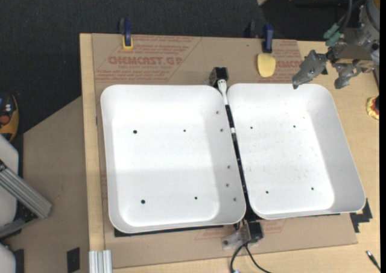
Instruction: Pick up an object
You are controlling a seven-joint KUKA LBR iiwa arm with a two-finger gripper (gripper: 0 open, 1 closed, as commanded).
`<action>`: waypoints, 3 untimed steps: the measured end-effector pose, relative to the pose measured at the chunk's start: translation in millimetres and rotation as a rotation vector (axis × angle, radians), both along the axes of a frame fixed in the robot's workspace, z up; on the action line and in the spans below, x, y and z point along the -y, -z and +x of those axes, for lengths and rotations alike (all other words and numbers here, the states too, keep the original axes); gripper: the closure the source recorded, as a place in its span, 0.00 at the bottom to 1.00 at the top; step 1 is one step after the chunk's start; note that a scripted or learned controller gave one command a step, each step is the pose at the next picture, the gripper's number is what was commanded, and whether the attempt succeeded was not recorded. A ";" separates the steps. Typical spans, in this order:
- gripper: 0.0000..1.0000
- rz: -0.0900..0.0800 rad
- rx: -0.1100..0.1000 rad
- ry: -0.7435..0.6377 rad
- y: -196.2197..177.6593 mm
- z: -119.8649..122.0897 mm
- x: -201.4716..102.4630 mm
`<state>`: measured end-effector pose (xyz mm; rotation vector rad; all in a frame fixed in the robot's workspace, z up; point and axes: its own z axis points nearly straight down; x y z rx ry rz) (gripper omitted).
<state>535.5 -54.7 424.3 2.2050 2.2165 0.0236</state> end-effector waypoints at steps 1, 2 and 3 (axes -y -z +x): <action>1.00 -0.002 -0.015 0.003 -0.7 0.2 1.4; 1.00 0.001 -0.031 0.002 95.5 34.1 -26.4; 1.00 0.002 -0.028 -0.002 155.5 64.8 -103.5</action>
